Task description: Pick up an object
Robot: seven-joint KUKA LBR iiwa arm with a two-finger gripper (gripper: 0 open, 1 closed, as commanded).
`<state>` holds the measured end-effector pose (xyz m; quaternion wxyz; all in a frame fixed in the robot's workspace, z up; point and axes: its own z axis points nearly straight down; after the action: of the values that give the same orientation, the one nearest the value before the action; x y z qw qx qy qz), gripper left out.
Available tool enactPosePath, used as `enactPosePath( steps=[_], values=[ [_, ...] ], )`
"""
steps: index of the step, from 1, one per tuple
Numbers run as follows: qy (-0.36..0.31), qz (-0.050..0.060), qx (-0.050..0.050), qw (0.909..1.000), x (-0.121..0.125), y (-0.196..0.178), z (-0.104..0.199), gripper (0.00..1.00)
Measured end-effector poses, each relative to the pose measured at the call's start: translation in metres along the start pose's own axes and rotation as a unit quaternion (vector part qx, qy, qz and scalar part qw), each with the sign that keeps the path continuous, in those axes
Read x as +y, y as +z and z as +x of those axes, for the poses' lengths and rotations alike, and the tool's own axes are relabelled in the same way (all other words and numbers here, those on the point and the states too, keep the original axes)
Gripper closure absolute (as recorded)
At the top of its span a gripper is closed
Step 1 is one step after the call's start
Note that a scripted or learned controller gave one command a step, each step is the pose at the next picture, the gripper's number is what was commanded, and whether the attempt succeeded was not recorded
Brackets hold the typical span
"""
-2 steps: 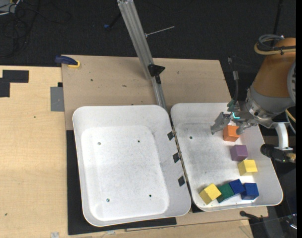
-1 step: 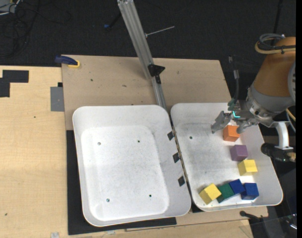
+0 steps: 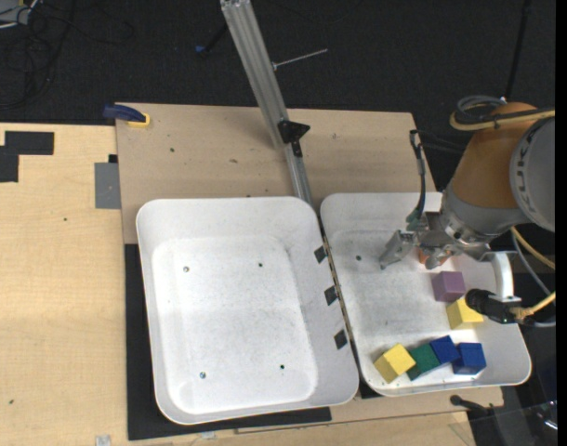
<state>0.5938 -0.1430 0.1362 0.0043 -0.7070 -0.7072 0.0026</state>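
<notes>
Blue block (image 3: 470, 356) near rim; fingers (image 3: 415, 252) spread, holding nothing.

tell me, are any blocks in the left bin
No, the blocks, such as the purple block and the green block, all lie in the right bin; none lies in the left bin.

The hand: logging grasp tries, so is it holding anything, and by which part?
Nothing held. The hand hangs over the right bin, and the purple block lies apart from it.

Two white bins (image 3: 237, 214) — two yellow blocks (image 3: 393, 361), two blue (image 3: 455, 352), one green (image 3: 424, 358), one purple (image 3: 448, 285)
</notes>
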Motion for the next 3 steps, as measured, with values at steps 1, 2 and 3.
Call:
enactPosePath(
  steps=[1, 2, 3],
  values=[
    [0.001, -0.005, -0.001, 1.0, 0.001, 0.046, 0.001, 0.0],
    [0.003, -0.004, -0.001, 1.0, 0.001, 0.035, 0.0, 1.0],
    [0.004, -0.006, -0.001, 1.0, 0.001, -0.008, -0.004, 1.0]
  ],
)
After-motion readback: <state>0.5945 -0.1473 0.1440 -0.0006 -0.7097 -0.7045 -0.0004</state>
